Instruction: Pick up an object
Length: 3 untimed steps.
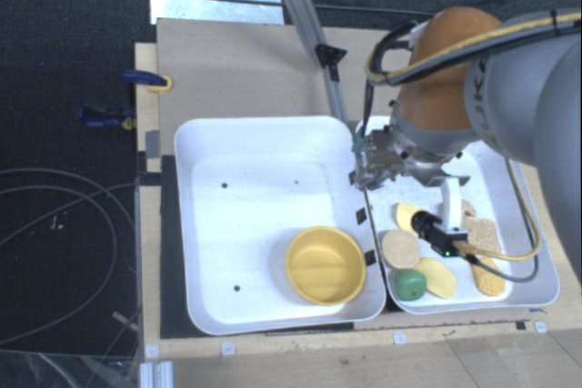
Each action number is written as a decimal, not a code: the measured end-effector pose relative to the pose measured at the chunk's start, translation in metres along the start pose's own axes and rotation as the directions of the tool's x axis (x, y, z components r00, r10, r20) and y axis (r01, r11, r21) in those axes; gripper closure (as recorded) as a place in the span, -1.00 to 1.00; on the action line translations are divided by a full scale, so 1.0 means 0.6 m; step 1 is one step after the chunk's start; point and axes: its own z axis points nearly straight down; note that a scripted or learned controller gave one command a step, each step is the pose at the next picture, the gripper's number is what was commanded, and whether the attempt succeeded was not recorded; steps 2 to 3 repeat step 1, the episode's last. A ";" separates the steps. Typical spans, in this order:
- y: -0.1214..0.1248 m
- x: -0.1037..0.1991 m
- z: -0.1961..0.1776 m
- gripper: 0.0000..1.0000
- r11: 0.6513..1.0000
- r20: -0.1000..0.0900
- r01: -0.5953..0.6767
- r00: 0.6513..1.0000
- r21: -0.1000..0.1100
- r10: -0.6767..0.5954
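Observation:
My gripper (367,170) hangs over the near-left part of the right bin (536,286), close to the wall it shares with the left bin. Below it in the right bin lie a round beige disc (399,248), a green piece (411,285), a yellow lemon-shaped piece (440,278), a small yellow piece (406,215), a tan waffle-like piece (483,234) and a yellow corn-like piece (491,281). A yellow bowl (325,263) stands upright at the front of the left bin (227,159). The arm hides the back of the right bin.
Both bins sit on a brown board. A slanted grey pole (300,4) crosses above the board behind the bins. Blue and yellow clamps (136,95) grip the board's left edge. Cables lie on the dark floor to the left.

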 end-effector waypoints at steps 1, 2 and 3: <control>-0.011 0.087 -0.010 1.00 1.000 0.001 -0.001 1.000 0.000 0.001; -0.011 0.087 -0.010 1.00 1.000 0.001 -0.001 1.000 0.000 0.001; -0.011 0.087 -0.010 1.00 1.000 0.001 -0.001 1.000 0.000 0.001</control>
